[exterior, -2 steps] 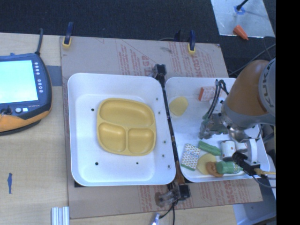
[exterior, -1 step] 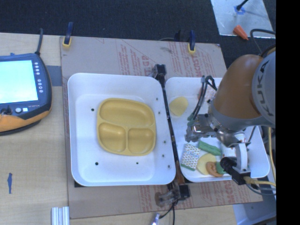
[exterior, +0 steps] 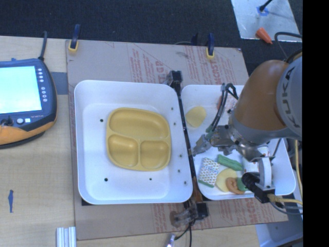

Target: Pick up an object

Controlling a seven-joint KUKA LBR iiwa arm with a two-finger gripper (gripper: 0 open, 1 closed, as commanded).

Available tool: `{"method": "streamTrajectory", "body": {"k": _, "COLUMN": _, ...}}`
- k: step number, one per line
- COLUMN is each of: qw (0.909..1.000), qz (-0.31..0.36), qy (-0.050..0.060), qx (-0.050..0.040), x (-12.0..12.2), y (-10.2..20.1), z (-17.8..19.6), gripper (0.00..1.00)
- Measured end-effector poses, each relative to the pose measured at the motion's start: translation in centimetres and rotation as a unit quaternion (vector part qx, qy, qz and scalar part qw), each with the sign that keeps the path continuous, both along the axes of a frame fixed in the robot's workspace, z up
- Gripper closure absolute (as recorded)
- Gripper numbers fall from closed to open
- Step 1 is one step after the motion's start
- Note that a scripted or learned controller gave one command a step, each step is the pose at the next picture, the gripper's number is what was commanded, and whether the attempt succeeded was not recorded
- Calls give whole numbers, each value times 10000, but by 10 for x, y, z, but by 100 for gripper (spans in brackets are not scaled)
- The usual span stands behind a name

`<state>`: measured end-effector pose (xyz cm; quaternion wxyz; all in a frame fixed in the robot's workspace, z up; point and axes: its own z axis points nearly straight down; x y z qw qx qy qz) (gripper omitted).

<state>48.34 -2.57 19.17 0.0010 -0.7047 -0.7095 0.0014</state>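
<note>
The left bin is taken mostly by a yellow divided tray at its middle; bare floor is left all around the tray, widest on the side away from the divider bar. This black bar runs between the two bins and must be crossed. Right of the bar, the right bin is crowded: the arm covers much of it from above. Near the bar, a pale yellow disc lies at the far part. At the near part, a patterned packet, a green piece and a round yellow-and-orange piece are packed close together.
</note>
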Motion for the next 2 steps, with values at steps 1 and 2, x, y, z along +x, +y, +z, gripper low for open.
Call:
{"method": "streamTrajectory", "body": {"k": 1, "qw": 10000, "qz": -24, "qy": -9, "qx": 0, "x": 45, "y": -72, "z": 50, "gripper": 0}}
{"method": "streamTrajectory", "body": {"k": 2, "qw": 10000, "qz": -8, "qy": 3, "qx": 1, "x": -8, "y": -83, "z": 8, "gripper": 0}}
